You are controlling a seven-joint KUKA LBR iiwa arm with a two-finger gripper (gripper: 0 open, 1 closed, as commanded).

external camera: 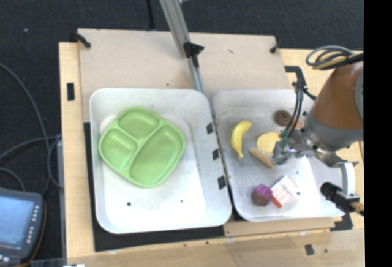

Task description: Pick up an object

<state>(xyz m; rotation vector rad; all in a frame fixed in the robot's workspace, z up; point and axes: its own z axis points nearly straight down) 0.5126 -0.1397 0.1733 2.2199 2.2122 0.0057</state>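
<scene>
Here, in the right bin (245,210), several small things lie scattered. A yellow banana (240,138) lies near the bin's left side, curved, its upper end pointing toward the far right. Just to its right lies a rounded yellow piece (267,140), and touching that piece's lower edge is a tan wedge-shaped thing (262,158) that slants down to the right. Farther back, near the bin's far edge, sits a small brown round object (282,117). Toward the near edge a dark purple lump (261,195) lies just beside a small white and red box (284,191), the two close enough that they seem to touch.

The hand (283,153) hangs low over the right bin, right at the right end of the tan wedge and just beside the rounded yellow piece. Whether it is spread or clenched cannot be told from this angle, nor whether anything sits inside it. Above it rises the grey wrist and the orange band of the arm (340,106), reaching in from the right.

The left bin (116,210) holds a green divided plate (142,147) with three compartments, lying flat toward the bin's left half. Both bins rest side by side on the pale tabletop (141,57).
</scene>
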